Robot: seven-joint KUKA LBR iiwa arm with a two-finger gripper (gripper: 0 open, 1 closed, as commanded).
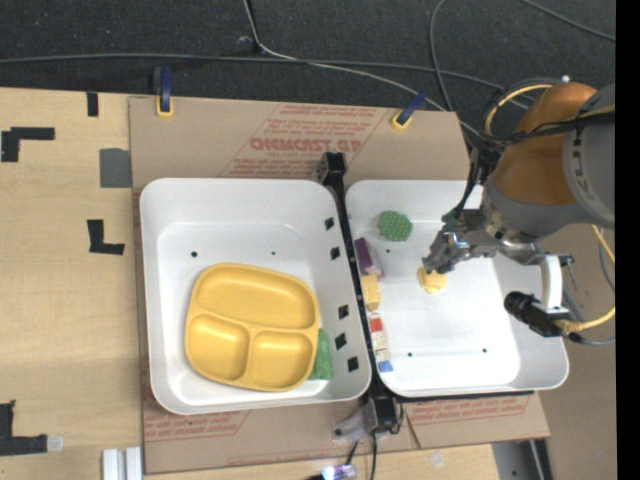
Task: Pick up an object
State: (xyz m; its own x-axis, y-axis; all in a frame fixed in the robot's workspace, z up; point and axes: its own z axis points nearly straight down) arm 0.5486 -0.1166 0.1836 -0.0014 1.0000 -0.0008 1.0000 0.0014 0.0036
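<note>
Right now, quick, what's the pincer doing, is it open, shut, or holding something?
Pincer: down in the right bin, right above a small yellow object; whether it is open, shut or gripping cannot be told from this view.

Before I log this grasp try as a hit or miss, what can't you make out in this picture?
- Hand over the pale yellow piece, camera view: too small and dark to tell grip or contact.
- Green item in the left bin: mostly hidden by the yellow tray.
- Small items along the right bin's left wall: too small to identify.
</note>
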